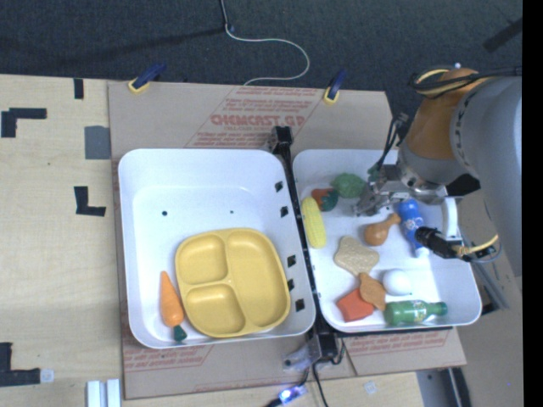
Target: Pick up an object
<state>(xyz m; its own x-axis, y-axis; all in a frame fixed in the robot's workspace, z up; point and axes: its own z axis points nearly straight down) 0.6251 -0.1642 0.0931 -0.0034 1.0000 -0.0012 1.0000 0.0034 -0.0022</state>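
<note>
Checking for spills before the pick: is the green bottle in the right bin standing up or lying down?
Lying down. The green bottle rests on its side along the right bin's front wall, its neck pointing right, beside the red block.

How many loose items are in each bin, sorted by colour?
Yellow: 2 (divided plate, corn cob)
Orange or tan: 5 (carrot, drumstick, heart-shaped biscuit, wedge, small piece)
Green: 2 (bottle, leafy vegetable)
Blue: 1 (bottle)
White: 1 (egg)
Total: 11; left bin 2, right bin 9
</note>
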